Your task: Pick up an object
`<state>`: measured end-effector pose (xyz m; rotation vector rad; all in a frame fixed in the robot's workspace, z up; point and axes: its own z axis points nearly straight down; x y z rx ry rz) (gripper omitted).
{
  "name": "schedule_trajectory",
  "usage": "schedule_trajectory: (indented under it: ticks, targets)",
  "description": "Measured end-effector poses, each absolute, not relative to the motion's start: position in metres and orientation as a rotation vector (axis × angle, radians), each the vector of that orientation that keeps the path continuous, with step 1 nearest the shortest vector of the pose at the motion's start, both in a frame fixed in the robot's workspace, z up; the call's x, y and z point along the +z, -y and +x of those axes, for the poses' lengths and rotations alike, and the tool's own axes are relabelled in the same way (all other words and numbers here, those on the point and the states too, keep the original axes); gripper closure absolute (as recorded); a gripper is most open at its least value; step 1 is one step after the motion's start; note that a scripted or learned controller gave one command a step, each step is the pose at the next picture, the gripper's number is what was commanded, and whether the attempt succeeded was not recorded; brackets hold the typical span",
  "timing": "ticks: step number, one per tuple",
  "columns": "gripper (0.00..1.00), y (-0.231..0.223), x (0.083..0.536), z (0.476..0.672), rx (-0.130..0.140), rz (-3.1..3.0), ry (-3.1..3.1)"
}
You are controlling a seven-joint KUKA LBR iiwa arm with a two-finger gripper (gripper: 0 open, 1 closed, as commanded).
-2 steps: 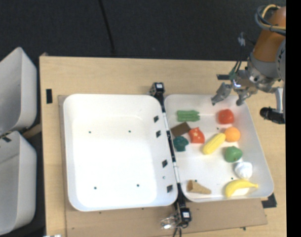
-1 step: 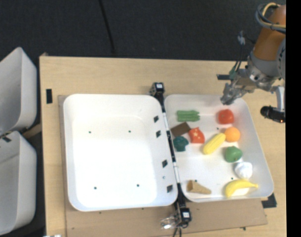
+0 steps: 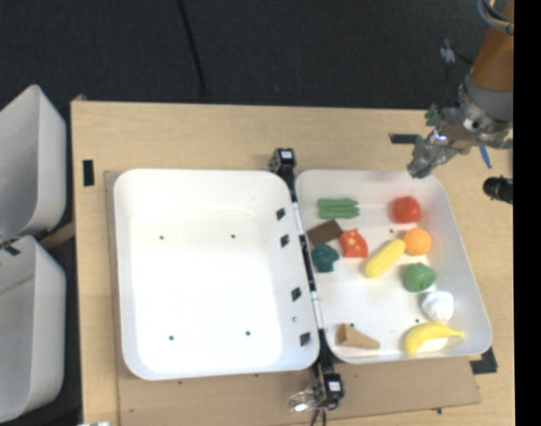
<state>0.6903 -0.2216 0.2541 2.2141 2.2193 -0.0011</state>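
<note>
Seen from above at a slant, a wooden bench point(image 3: 208, 131) holds two shallow white bins side by side. The left bin point(image 3: 129, 264) shows its bare white floor. The right bin point(image 3: 461, 264) holds a scatter of small toy foods. A green pepper point(image 3: 338, 208) lies near the bin's far left, with a red tomato point(image 3: 405, 209) off to its right. Below the pepper sits a brown block point(image 3: 324, 232), a teal piece point(image 3: 324, 257) just under that, and a small red piece point(image 3: 353, 243) beside them. A yellow corn cob point(image 3: 383, 258) lies tilted in the middle, touching an orange point(image 3: 417, 240) at its upper right. A green lump point(image 3: 419, 277) sits below the orange, then a white piece point(image 3: 438, 306), and a banana point(image 3: 430, 336) at the near right corner. A tan wedge point(image 3: 355, 336) rests along the near edge. The grey arm point(image 3: 492, 60), with its orange band, reaches in from the right. Its gripper point(image 3: 424, 165) hovers over the far right corner of the right bin, above and to the right of the tomato, with nothing between its fingers; whether they are open or closed cannot be told.
</note>
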Motion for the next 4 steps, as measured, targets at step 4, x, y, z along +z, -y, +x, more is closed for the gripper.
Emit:
schedule_trajectory:
  ticks: [4]
  targets:
    - [1.00,0.099,0.111,0.557,0.026,2.203,-2.197]
